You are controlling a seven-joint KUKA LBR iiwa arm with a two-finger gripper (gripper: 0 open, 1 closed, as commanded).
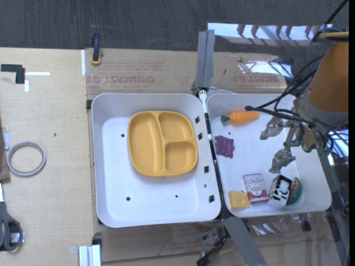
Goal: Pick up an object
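The right bin [319, 206] holds several small items. An orange carrot [241, 117] with a green top lies at the far left corner. A purple bunch of grapes [224, 146] sits near the left wall. A small red and white box [253, 184], a yellow block [238, 199] and a black and white object with a green edge [284, 190] lie along the near side. My gripper [277, 146] hangs over the middle of this bin, right of the grapes and above the black and white object. Its two metal fingers stand apart, open, with nothing between them.
The left bin [105, 204] holds a yellow divided plate [162, 143]. A grey post [205, 60] and the shared wall separate the bins. A tape ring [25, 158] and scissors [8, 233] lie on the wooden bench at the left.
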